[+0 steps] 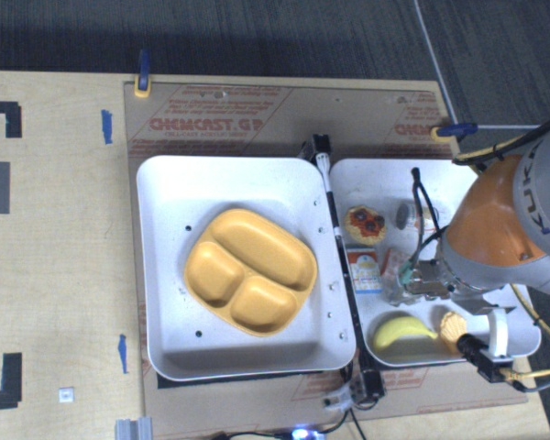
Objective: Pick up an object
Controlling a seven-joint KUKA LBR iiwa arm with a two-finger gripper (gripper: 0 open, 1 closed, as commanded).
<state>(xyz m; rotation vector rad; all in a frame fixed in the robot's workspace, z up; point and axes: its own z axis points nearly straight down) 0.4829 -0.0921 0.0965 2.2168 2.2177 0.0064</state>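
The arm (500, 223) reaches over the right bin (385, 177); its gripper (420, 280) sits low among small packets (365, 271), grip hidden, I can't tell. A banana (401, 334) lies near the front. The yellow tray (249, 270) fills the left bin (165, 246).

Glossy yellow plastic tray (248, 271) in smooth white bin (165, 246); matt wooden bench (55, 246).

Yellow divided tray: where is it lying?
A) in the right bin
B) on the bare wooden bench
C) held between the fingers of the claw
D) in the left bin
D: the yellow divided tray lies flat on the floor of the left bin.
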